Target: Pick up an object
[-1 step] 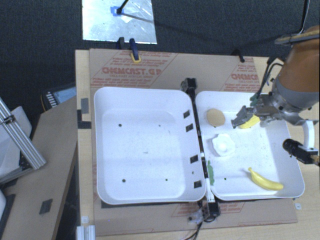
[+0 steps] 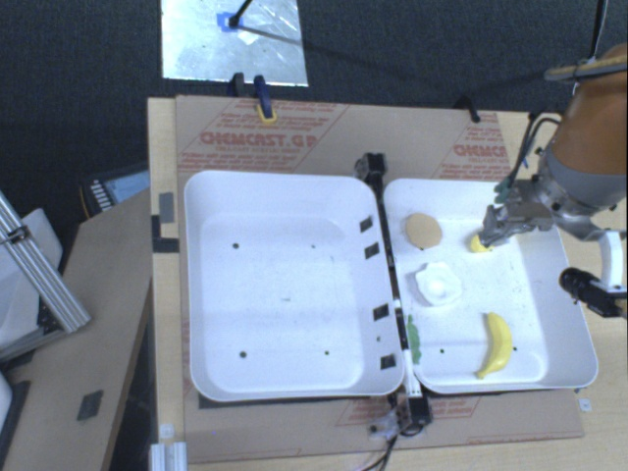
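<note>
small yellow piece in the right bin, toward its far side, is what you seem to be going for: the gripper sits right over it, touching it or very nearly, with the yellow showing just at its left tip. you cannot tell from this slant whether the piece lies between the jaws or merely beside them, nor whether the jaws are apart or together, so don't count it as held.

around it you have other choices. the tan round disc lies to the left of the gripper, near the divider between the bins. the white lump sits nearer you, roughly mid-bin, and the banana lies at the near side, well apart from the gripper. the left bin holds nothing you would reach for.

you look to be at the grasp step, arm low over the target (lift not yet begun). the next move calls for closing squarely on the yellow piece and then rising straight up; it is small and close to the fingertip's edge, so it may well slip out or get nudged aside. watch whether it comes up with the gripper before you call this a pick.
</note>
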Action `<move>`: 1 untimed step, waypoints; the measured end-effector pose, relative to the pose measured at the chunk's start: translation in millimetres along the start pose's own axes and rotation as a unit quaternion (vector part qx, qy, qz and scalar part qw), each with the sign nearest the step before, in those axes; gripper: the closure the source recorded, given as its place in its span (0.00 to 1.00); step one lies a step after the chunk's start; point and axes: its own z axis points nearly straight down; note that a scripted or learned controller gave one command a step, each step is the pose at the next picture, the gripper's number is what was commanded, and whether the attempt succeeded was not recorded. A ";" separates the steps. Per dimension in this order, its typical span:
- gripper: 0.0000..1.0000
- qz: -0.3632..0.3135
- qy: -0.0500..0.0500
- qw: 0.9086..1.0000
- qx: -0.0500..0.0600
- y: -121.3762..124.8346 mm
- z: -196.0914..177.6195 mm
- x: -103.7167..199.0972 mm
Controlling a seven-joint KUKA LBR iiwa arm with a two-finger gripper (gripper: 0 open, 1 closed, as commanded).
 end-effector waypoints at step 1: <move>1.00 -0.006 0.003 1.000 -0.004 -56.9 -108.3 115.4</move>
